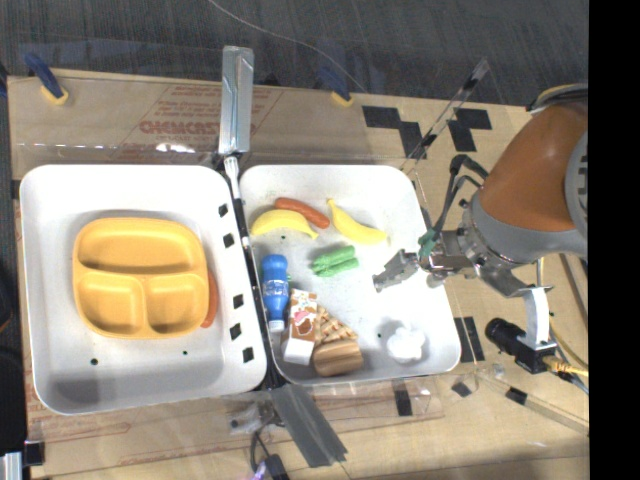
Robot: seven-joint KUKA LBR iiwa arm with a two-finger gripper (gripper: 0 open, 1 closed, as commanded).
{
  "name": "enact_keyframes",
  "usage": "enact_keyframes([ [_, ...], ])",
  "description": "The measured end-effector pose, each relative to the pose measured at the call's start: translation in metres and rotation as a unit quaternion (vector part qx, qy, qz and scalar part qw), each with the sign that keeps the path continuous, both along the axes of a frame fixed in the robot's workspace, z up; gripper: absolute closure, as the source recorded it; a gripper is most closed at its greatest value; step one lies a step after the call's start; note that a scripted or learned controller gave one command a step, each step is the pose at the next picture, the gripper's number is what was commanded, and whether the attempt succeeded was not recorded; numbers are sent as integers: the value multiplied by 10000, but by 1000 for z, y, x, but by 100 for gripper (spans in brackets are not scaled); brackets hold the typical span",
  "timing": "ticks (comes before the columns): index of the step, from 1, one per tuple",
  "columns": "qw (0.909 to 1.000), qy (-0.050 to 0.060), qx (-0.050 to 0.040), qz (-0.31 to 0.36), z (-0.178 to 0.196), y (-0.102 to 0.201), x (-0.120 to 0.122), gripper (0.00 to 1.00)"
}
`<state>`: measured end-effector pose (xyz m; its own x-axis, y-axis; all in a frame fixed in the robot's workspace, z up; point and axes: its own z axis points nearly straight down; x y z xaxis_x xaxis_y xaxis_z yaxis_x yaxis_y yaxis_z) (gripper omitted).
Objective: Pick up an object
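My gripper (393, 272) hangs over the right side of the right bin (430, 320), its grey fingers pointing left with nothing between them. To its left lies a green toy (334, 261). Farther back sit a yellow banana (356, 226), a second yellow piece (281, 224) and an orange-red sausage (302, 211). A blue bottle (274, 286) lies by the bin's left wall. A brown and white toy (322, 338) rests at the front, and a white lump (405, 343) lies just below the gripper.
The left bin (50, 298) holds a yellow divided tray (140, 274) with an orange strip (209, 303) along its right edge. A metal bar (236, 103) stands at the back between the bins.
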<state>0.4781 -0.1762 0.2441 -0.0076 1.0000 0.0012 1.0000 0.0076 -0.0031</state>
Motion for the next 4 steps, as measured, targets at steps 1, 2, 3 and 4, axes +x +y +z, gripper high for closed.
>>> enact_keyframes([
  [1, 10000, 36, 3, 4, -81, -27, 79, 0],
  [2, 9933, -17, -8, -1157, -152, -30, 140, 0],
  [3, 9933, -9, -6, -1156, -152, -29, 140, 0],
  [4, 9933, -9, -6, -1157, -152, -29, 140, 0],
])
